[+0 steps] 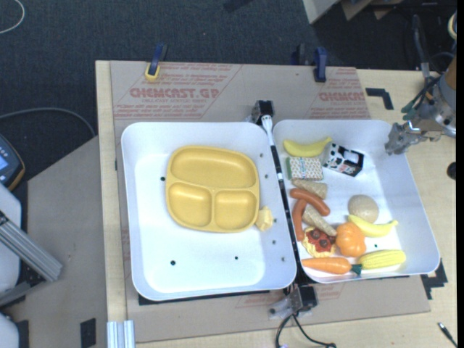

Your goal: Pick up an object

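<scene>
My gripper (pixel 399 139) hangs at the far right, over the upper right rim of the right bin (pixel 413 187). That bin holds toy food: a yellow banana (pixel 306 147) at the top, a green-white cracker block (pixel 304 168), a black-and-white cow-pattern piece (pixel 342 160), sausages (pixel 310 198), a beige egg-like ball (pixel 363 208), a second banana (pixel 375 228), an orange pepper (pixel 349 241), a pizza slice (pixel 319 242), a corn cob (pixel 383 259) and a carrot (pixel 328 265). Nothing shows between the fingers.
The left bin (pixel 152 238) bears a yellow divided plate (pixel 212 188), with a small pale yellow piece (pixel 264 219) at the plate's lower right corner. Clamps (pixel 154 64) hold the cardboard base at the back edge. Cables run at the bench front.
</scene>
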Robot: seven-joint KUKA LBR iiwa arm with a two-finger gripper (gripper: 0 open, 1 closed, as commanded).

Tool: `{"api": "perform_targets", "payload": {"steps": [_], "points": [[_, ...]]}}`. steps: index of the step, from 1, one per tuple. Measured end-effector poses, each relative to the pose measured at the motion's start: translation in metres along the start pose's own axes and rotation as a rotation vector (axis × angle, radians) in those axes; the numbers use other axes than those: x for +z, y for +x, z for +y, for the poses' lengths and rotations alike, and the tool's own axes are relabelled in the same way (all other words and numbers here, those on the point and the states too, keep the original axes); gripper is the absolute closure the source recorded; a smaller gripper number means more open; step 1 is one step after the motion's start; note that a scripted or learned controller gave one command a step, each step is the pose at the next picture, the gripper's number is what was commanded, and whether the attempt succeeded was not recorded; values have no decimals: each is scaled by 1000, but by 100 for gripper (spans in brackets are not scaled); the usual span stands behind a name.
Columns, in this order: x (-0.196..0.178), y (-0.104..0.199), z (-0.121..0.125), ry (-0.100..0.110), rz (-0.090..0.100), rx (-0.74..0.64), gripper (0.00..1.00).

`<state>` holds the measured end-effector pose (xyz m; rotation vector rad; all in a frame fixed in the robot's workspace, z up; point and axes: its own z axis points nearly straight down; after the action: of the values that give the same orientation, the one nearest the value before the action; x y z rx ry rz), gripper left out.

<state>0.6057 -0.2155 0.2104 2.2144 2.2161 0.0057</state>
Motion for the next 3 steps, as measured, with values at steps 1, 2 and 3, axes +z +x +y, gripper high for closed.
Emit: {"api": "perform_targets", "payload": {"steps": [1, 2, 3], "points": [[-16, 0, 1, 4, 1, 0, 100], [-6, 52, -18, 12, 5, -1, 100], [-10, 112, -35, 12, 5, -2, 100]]}}
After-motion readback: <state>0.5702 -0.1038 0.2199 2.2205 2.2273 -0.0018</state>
